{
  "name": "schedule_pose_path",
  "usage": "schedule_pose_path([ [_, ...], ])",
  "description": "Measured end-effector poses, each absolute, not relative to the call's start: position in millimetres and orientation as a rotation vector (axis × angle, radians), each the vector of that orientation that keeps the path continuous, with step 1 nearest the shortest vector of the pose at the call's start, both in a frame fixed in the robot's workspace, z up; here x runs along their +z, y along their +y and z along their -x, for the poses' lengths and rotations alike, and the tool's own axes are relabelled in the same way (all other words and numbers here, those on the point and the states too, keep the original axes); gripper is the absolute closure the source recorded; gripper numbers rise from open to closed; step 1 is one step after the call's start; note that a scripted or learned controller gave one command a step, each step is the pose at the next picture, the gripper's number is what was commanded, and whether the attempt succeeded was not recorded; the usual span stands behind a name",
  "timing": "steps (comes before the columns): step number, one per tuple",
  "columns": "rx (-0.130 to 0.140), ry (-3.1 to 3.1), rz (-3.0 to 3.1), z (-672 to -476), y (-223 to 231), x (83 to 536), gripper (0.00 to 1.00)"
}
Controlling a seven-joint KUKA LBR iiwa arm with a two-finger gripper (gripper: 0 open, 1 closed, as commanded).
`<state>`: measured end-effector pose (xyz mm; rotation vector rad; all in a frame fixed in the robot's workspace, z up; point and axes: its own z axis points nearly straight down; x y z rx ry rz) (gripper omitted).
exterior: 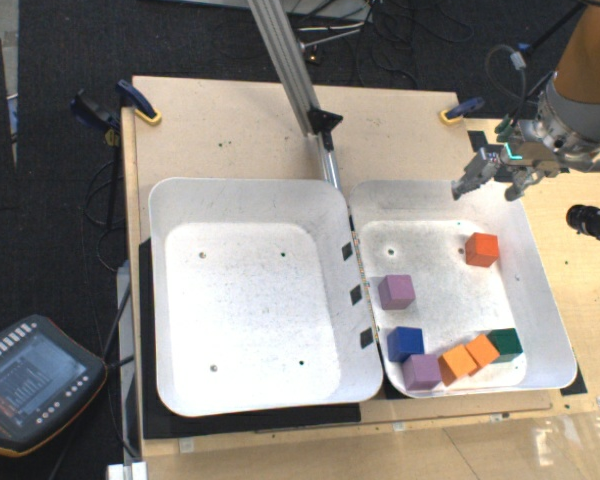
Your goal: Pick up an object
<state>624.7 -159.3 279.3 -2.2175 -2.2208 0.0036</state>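
Jaws (492, 182) spread apart with nothing between them, poised above the far right corner of the right bin (420, 230), on the grey arm (578, 88) with its orange band. In that bin: an orange cube (481, 249) lying far right, near below the jaws yet apart from them; a purple cube (396, 291) mid-bin; along the near wall a blue cube (405, 343), another purple cube (423, 371), an orange block (469, 356) and a green cube (504, 344) clustered close. Left bin (245, 293) alongside on the wooden desk (230, 128).

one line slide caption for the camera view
Two-finger gripper open above right white bin holding six small blocks, nearest an orange cube.
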Motion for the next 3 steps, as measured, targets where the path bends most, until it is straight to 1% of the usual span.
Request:
schedule_pose_path([
  [1,0.001,-2.225,2.219,-625.4,-159.2,282.0,0.00],
  [2,0.005,-2.220,2.220,-625.3,-160.7,238.8,0.00],
  [3,0.005,-2.222,2.216,-632.5,-153.3,185.0,0.00],
])
